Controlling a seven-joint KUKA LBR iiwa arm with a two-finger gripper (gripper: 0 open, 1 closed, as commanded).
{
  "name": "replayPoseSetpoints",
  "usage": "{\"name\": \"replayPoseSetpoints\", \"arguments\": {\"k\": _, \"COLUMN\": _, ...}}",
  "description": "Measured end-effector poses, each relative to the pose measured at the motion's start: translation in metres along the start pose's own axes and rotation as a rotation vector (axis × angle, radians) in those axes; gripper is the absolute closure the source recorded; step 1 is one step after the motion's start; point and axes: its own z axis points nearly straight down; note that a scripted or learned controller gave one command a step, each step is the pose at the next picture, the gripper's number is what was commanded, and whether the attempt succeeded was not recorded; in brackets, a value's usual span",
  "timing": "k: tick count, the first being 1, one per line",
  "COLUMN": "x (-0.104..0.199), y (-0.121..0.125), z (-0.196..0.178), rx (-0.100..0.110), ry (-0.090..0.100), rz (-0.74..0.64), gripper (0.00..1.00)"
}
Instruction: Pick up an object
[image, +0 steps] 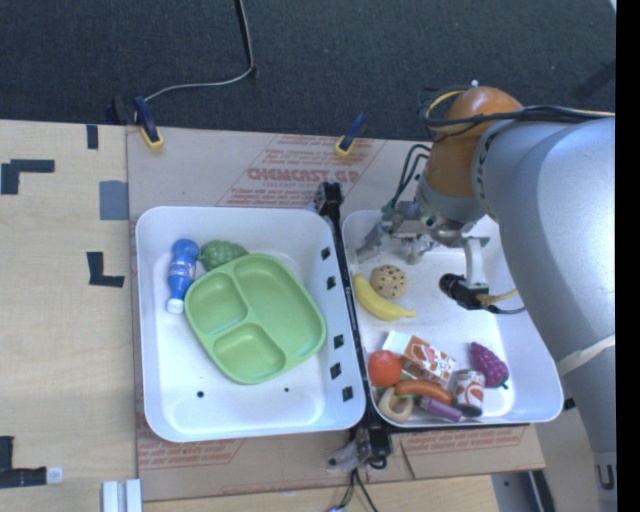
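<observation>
We see nothing lifted yet. Our pincer (400, 232) hangs spread and empty just above the speckled ball (388, 281), which lies in the right bin (530, 395) beside the banana (380, 300).

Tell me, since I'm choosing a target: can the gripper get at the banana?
Probably yes. The banana lies uncovered in the right bin, just below the gripper, nothing stacked on it.

White bins: 2 (160, 400) (535, 385)
Green divided trays: 1 (255, 316)
Blue bottles: 1 (181, 272)
Bananas: 1 (380, 299)
Tomatoes: 1 (384, 367)
Grape bunches: 1 (489, 363)
Cookies: 1 (388, 280)
</observation>
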Motion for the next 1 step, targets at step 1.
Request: {"name": "replayPoseSetpoints", "arguments": {"k": 1, "x": -0.0106, "y": -0.0238, "z": -0.0008, "rx": 0.0, "ry": -0.002, "rz": 0.001, "gripper": 0.0}}
